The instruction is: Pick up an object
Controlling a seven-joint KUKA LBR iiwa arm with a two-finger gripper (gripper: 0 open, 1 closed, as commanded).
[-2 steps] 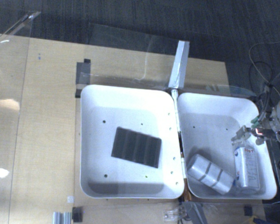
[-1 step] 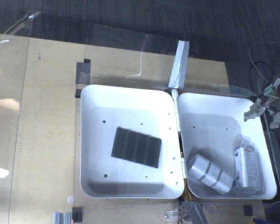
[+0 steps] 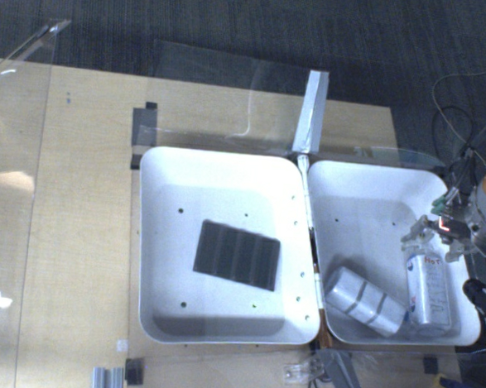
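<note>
My gripper [image 3: 433, 242] hangs over the right side of the right bin [image 3: 367, 198], open, just above the top end of a clear plastic bottle [image 3: 429, 295] that lies along the bin's right wall. Nothing is between its fingers. A grey and white wrapped pack [image 3: 363, 299] lies at the bin's front, left of the bottle. A dark ribbed rectangular pad [image 3: 237, 254] lies flat in the middle of the left bin [image 3: 168, 192].
A divider post [image 3: 310, 111] stands behind the seam between the two bins. Cables [image 3: 468, 122] hang at the back right near the arm. Clear sheets cover the wooden bench [image 3: 59, 218] to the left.
</note>
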